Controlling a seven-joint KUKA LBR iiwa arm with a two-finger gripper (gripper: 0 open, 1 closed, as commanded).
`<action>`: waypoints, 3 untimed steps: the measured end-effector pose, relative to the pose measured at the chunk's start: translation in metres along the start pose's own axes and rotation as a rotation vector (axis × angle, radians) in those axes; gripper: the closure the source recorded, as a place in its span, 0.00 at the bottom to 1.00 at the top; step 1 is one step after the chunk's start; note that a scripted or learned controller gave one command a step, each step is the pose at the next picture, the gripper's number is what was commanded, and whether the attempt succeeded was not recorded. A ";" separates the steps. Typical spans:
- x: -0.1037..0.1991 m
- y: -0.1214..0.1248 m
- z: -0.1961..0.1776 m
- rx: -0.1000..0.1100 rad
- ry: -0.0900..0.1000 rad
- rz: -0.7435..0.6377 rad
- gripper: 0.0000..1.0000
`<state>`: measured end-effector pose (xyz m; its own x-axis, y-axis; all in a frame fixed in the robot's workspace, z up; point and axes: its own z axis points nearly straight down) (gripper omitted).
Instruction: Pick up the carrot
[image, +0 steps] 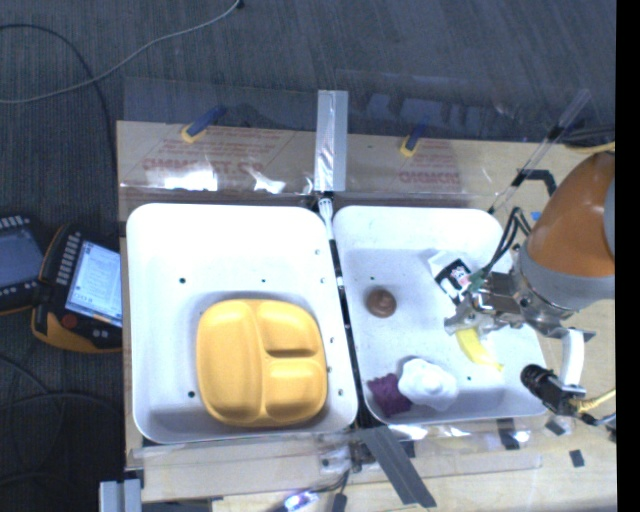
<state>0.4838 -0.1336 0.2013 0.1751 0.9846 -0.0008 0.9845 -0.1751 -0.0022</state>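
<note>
My gripper (472, 318) hangs low in the right bin (400, 250), near its right side. Directly beneath and in front of it lies a yellow elongated item (471, 346), partly covered by the gripper. The grey wrist with its orange band (575, 225) reaches in from the right above the bin's edge. A black-and-white tag (452, 274) shows on the gripper body.
The right bin also holds a brown round item (380, 301) at centre left, and a purple item (388, 392) touching a white item (426, 380) at the front. A yellow divided tray (262, 360) lies in the left bin (170, 250).
</note>
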 end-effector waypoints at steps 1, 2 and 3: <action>-0.002 -0.001 0.023 0.003 0.000 -0.082 1.00; 0.076 -0.014 0.001 0.001 0.000 -0.016 1.00; 0.076 -0.014 0.001 0.001 0.000 -0.015 0.00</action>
<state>0.4836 -0.0561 0.1998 0.1603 0.9871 -0.0004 0.9871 -0.1603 -0.0033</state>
